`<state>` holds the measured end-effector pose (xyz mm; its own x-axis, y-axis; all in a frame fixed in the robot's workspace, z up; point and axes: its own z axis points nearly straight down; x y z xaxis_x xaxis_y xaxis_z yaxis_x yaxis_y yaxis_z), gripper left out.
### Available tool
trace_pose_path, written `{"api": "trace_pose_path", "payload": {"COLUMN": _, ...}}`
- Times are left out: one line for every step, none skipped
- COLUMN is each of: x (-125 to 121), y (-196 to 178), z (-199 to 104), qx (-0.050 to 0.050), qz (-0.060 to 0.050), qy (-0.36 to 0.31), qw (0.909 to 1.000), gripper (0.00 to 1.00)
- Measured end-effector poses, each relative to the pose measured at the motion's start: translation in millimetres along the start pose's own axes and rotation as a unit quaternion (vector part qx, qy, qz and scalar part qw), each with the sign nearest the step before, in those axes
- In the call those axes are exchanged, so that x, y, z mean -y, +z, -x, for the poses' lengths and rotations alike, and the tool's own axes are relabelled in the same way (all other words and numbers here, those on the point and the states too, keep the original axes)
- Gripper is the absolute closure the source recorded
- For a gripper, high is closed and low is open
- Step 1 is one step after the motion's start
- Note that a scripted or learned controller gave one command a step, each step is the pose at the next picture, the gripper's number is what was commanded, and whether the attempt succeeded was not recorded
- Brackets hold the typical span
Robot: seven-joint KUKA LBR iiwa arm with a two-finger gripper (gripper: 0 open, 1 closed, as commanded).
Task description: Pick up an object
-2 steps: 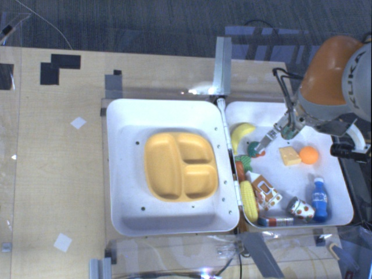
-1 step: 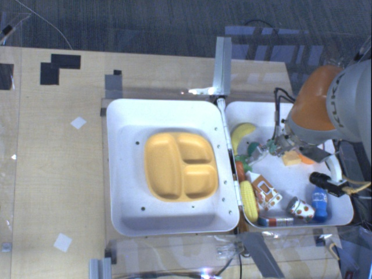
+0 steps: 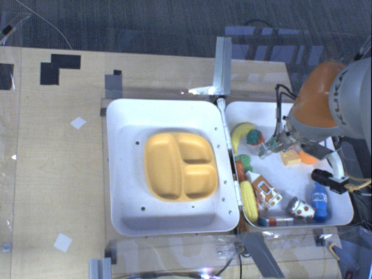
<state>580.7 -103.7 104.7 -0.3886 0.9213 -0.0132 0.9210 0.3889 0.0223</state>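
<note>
My gripper (image 3: 272, 147) hangs low over the right bin (image 3: 343, 217), in its upper middle. Just left of it lie a yellow banana-like fruit (image 3: 240, 134) and a small green and red toy (image 3: 254, 136). A tan block (image 3: 290, 158) and an orange piece (image 3: 311, 156) sit right beside the gripper on its right. Nothing can be seen held in the gripper. Further forward lie a corn cob (image 3: 248, 197), a white and orange carton (image 3: 265, 191), a blue bottle (image 3: 319, 202), a small round toy (image 3: 300, 209) and a marker (image 3: 276, 220).
The left bin (image 3: 125, 156) holds a yellow divided tray (image 3: 179, 165). A metal post (image 3: 222, 65) stands behind the wall between the bins. The grey arm with its orange band (image 3: 318, 97) covers the right bin's far right corner.
</note>
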Motion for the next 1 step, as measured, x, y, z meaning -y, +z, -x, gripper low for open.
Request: {"api": "trace_pose_path", "payload": {"x": -31.8, "y": -82.9, "z": -10.8, "qx": -0.005, "qz": -0.006, "qy": -0.117, "qw": 0.9931, "gripper": 1.00}}
